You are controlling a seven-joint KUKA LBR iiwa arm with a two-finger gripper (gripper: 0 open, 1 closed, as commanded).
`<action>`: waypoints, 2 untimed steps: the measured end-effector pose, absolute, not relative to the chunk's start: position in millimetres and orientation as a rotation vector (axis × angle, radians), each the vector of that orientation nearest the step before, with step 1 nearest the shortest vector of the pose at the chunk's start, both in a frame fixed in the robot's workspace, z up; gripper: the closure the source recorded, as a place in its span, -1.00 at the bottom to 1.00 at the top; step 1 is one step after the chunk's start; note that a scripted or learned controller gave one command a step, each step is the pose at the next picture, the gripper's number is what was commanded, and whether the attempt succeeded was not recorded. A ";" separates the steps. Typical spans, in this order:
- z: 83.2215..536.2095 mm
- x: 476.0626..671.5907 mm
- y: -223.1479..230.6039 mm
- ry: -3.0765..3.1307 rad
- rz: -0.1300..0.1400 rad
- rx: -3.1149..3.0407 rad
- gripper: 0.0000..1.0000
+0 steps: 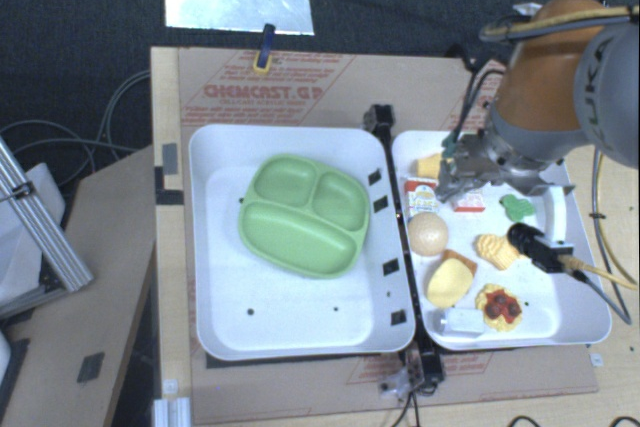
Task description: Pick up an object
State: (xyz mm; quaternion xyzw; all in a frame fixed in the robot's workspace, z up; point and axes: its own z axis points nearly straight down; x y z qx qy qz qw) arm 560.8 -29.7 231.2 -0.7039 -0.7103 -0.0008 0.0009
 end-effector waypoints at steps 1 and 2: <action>214.1 522.2 6.6 -2.227 0.002 -2.210 1.00; 216.3 529.6 6.0 -2.229 -0.003 -2.216 1.00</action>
